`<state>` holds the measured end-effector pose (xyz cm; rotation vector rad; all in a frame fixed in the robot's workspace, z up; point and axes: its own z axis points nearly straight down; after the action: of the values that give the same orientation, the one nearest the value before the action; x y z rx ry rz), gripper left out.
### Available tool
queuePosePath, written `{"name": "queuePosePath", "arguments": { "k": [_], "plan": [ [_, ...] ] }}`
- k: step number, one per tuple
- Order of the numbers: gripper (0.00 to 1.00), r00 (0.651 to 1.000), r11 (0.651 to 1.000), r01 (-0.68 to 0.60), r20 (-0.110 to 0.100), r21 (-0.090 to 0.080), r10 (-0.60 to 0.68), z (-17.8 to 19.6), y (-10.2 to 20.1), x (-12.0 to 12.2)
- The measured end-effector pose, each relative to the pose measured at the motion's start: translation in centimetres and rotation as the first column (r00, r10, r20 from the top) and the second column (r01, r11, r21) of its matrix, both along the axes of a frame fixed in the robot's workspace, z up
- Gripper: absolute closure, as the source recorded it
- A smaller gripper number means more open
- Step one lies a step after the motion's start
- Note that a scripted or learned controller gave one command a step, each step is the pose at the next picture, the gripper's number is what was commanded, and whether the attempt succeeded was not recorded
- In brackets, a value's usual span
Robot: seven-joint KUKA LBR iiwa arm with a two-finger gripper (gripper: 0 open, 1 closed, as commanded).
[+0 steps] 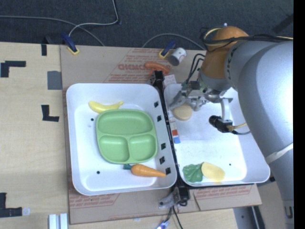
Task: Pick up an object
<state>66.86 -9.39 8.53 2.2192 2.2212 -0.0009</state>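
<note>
Carrot (148,171), long axis left-right

A pale wooden bench (28,142) fills the left, marked with black tape pieces (46,114). A brown cardboard sheet (95,68) with red printing lies over its middle. Beyond the far edge runs dark grey carpet (152,8), crossed by a thin cable (95,20). Light is even and soft.

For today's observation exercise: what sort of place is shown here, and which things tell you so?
Probably a robotics lab test bench: a grey robot arm reaches over two white bins of toy food, such as a carrot, with loose cables behind.
</note>
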Motion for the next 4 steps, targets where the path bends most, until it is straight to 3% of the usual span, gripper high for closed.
{"name": "queuePosePath", "arguments": {
  "k": [1, 2, 3, 4],
  "plan": [
    [0.00, 1.000, 1.000, 0.000, 0.001, 0.000, 0.000, 0.0, -1.1, -0.2],
    [0.00, 1.000, 1.000, 0.000, 0.000, -0.001, 0.000, 0.0, 0.0, 0.0],
    [1.00, 1.000, 1.000, -0.001, 0.009, -0.002, 0.001, 1.4, 0.0, 0.3],
    [0.00, 1.000, 1.000, -0.001, 0.000, -0.002, 0.001, 1.0, -0.1, 0.0]
  ]
}}
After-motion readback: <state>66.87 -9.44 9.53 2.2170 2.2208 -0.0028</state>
